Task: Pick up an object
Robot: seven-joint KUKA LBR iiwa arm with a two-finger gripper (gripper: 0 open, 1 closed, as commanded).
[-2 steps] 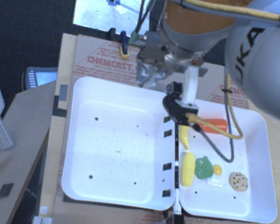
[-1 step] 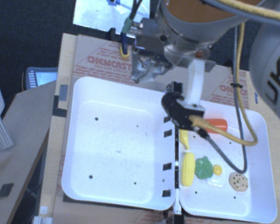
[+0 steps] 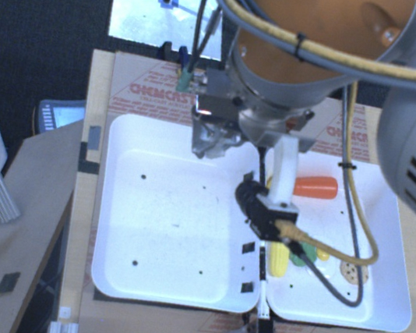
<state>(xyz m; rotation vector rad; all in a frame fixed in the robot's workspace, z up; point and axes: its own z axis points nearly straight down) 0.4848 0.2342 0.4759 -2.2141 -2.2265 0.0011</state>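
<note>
In the camera view the grey arm (image 3: 344,58), with its orange band, comes in from the right and covers the far edge of the counter (image 3: 127,322) and much of the right bin's far side; the end effector (image 3: 214,141) hangs over the far right part of the left bin (image 3: 174,227), just beside the wall the two bins share; its metal tip is blurred and seen from above, so I cannot tell how wide it stands or whether it has hold of anything; nothing is plainly seen in its grip.

The right bin (image 3: 381,309) holds the loose things; an orange object (image 3: 317,187) lies near its far side, partly hidden behind a white bracket (image 3: 283,170) on the arm; a yellow object (image 3: 278,258) lies near the shared wall, half covered by a black fitting (image 3: 260,206) and the cable (image 3: 333,270) that loops over the bin; a small green piece (image 3: 308,254) and a tan disc (image 3: 349,272) lie close by, crossed by the same cable and hard to make out.

The floor of the left bin is bare white with a few dark dots; its near and left edges offer open room, with no cable across it.
</note>
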